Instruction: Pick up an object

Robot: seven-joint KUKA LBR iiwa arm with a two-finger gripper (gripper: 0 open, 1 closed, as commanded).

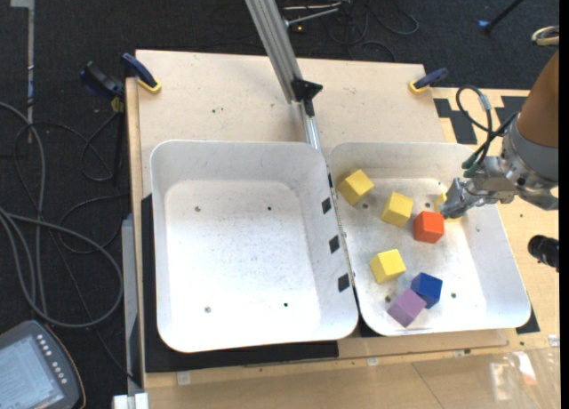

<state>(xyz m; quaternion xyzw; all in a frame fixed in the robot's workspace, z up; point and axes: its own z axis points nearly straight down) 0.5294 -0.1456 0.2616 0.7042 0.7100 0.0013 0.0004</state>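
the pincer (453,203) hangs low over the right bin (498,296), just beside an orange cube (428,226); whether it is open i cannot tell, and it grips nothing visible. the cube looks light, stiff, flat-sided: best pinched across two opposite faces. yellow cubes (397,209) sit near.

Two bins (169,167) side by side, six blocks (389,265) in right one, tool (455,203) above them

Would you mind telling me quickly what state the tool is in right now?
Tool: over the right white bin, just right of the red cube; whether it is open or closed cannot be told.
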